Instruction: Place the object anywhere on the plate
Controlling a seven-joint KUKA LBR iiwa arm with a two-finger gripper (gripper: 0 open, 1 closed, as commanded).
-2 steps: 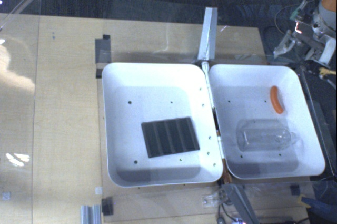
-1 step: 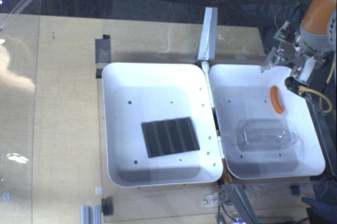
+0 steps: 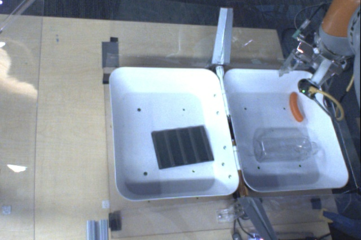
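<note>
**Two bins, dark plate at left, carrot and clear bottle at right**

Surface (image 3: 62, 137): pale wood, carrying two shallow white bins side by side, with a grey metal bar (image 3: 223, 35) running away from the point where their far corners meet.

Left bin (image 3: 130, 92): rounded corners, small dark holes dotted across its floor. It contains one item, the plate (image 3: 182, 146), a dark, ribbed, roughly square piece lying flat near the middle of the bin floor, turned a little askew to the bin walls. Nothing rests on it.

Right bin (image 3: 248, 92): same make, touching the left bin along its inner wall. It contains two items. The object (image 3: 295, 106) is a small orange, carrot-like piece, lying lengthwise close to the bin's right wall, in the far half. A clear plastic bottle (image 3: 284, 145) lies on its side in the near half, just below the orange piece and apart from it.

Arm (image 3: 344, 7): grey with an orange band, entering at the upper right corner. Its claw (image 3: 307, 72) sits over the far right corner of the right bin, above and just beyond the orange piece. Whether the claw is wide or narrow cannot be told; nothing is seen held in it.
</note>
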